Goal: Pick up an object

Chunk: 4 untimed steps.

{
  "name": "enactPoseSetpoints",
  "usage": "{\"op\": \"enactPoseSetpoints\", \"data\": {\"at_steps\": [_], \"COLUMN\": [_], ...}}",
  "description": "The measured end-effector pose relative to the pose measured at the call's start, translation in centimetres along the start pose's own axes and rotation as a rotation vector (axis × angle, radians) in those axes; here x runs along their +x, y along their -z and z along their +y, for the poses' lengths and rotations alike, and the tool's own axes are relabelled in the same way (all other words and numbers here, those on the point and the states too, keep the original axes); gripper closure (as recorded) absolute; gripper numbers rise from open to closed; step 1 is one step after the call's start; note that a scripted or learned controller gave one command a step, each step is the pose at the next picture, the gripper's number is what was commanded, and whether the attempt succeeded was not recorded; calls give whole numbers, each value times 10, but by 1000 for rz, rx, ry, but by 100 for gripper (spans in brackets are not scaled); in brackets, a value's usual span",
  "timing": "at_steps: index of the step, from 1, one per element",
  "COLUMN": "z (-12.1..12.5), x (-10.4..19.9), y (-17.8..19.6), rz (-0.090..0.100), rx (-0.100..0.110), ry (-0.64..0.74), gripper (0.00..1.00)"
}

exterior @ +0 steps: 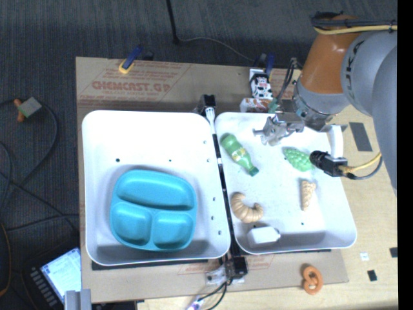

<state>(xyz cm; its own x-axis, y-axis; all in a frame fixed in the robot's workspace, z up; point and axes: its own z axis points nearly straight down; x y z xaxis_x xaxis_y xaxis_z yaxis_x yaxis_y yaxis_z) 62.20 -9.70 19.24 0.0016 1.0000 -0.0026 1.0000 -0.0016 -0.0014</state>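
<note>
Right bin [348,237], near edge: a white block [263,235] and a croissant [247,207] lie close together; a cone-shaped item [307,193] sits toward the right wall. Mid-bin, a green bottle [238,153] lies tilted by the left wall: probably light, rigid and slippery, best taken across its body. At the far edge, the gripper [276,129] hovers empty; whether its fingers stand apart cannot be told. A knobbly green item [297,158] is unidentifiable.

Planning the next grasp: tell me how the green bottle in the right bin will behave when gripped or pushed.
The green bottle lies on its side, rounded, so a push would probably roll it. It looks like smooth plastic, so it may slip between fingers. It seems small and probably light.
</note>
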Motion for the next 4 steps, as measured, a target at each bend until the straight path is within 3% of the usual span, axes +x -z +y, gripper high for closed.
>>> {"op": "enactPoseSetpoints", "data": {"at_steps": [1, 2, 3, 4], "z": [0, 17, -22, -21], "x": [1, -7, -5, -6], "y": [0, -89, -105, -95], "rz": [1, 2, -1, -3], "rx": [0, -2, -10, -10], "ry": [1, 2, 2, 1], "gripper": [0, 0, 0, 100]}}
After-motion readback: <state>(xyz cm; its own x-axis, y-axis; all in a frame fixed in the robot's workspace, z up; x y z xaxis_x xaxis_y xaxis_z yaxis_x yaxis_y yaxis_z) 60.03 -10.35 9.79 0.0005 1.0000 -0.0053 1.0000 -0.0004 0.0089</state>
